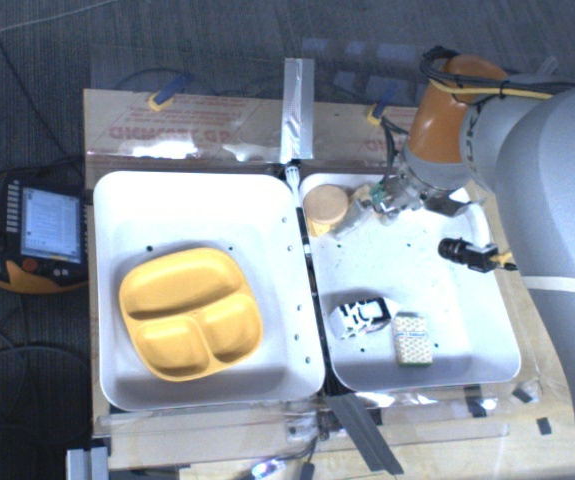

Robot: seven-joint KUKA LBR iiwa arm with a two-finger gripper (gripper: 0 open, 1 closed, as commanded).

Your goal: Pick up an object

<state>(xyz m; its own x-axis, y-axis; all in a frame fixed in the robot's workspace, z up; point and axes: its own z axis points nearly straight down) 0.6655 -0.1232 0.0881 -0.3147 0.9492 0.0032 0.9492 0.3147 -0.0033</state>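
Camera view looks down on the counter (207,128) and its two white bins; the claw (380,201) sits low in the upper left part of the right bin (472,313), just beside a tan round piece (326,206) that lies in that bin's corner by the dividing wall. From this slant I cannot tell whether the claw is apart or together, nor whether it touches the piece; nothing shows as held in it.

The tan round piece seems the likeliest target, being nearest. It looks like a short, stiff disc or lid, probably light, with a smooth top that may slip. Its place close against the corner walls leaves little room on two sides, so a hold across its width along the free direction, or on its rim, seems the best choice.

The right bin also holds a small black-and-white item (364,315) near its middle, and a speckled packet (411,338) just beside that, toward the near wall. The packet looks light and boxy, and perhaps gives a little, so it is best taken across its narrow sides. The black-and-white item is too small to judge.

The left bin (167,198) holds one yellow divided tray (189,311), lying flat and skewed, with three compartments that carry nothing; it is broad, rigid and thin-walled, hard to pinch except at the rim.
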